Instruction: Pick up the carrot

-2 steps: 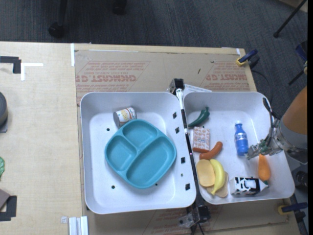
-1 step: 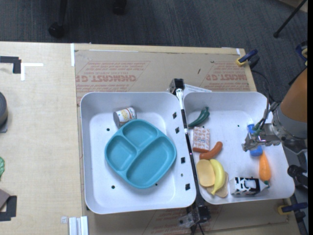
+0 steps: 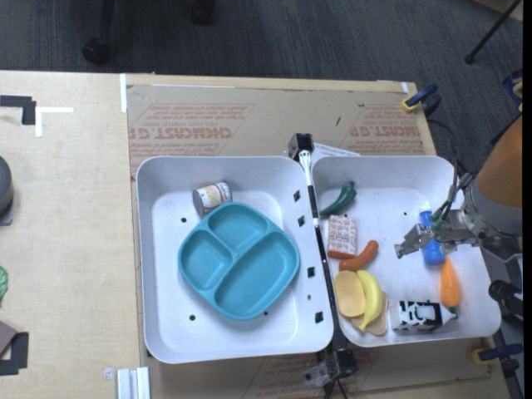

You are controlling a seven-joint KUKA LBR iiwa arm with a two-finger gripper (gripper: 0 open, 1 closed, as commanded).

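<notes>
Hovering in the right bin (image 3: 391, 177), gripper (image 3: 416, 243) fingers appear spread, holding nothing; it should shift right, nearer, over the carrot (image 3: 450, 283).

The carrot (image 3: 450, 283) is orange, short and tapered. It lies flat on the bin floor just below my fingers (image 3: 413, 246), beside a blue thing (image 3: 431, 248).

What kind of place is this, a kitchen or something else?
Probably a robot lab, not a kitchen: toy food such as a carrot lies in white bins on a cardboard-topped bench, with office carpet beyond.
</notes>
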